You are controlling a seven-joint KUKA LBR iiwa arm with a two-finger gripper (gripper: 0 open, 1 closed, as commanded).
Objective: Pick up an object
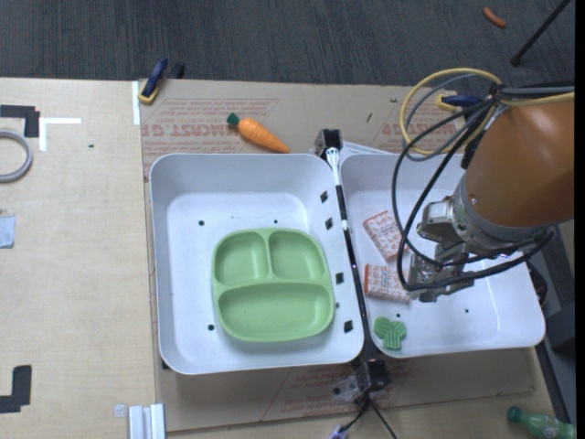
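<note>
Far left, the tabletop point(73, 263) is pale tan and flat, marked with black tape corners and a white tape strip; part of a grey ring point(13, 156) lies at the left edge. A small blue-and-yellow clip-like item point(154, 80) sits at the tabletop's rear edge. Brown cardboard with red print lies under both bins.

A toy carrot point(260, 133), orange and tapered with a green stub, lies on the cardboard just behind the left bin point(183, 208). That bin is shallow white plastic with rounded corners and small dark holes in its floor. In it rests a light green plate point(272, 284), smooth and matte, rounded-rectangular, divided into three compartments: two small behind, one long in front.

The right bin point(498, 323) touches the left bin along a shared rim with black clips. In its left part lie two flat packets, white with red-pink print: one point(381, 230) tilted, further back, the other point(384, 282) nearer the front. A small green ridged piece point(391, 333), leaf-like, lies near the front wall.

The gripper point(423, 280), grey metal, hangs over the right bin just right of the front packet, below the arm's glossy orange band point(535, 163), with black and yellow cables looping above. Whether the fingers are open or closed cannot be told; nothing is seen between them.

A green bottle point(541, 421) lies at the lower right corner.
</note>
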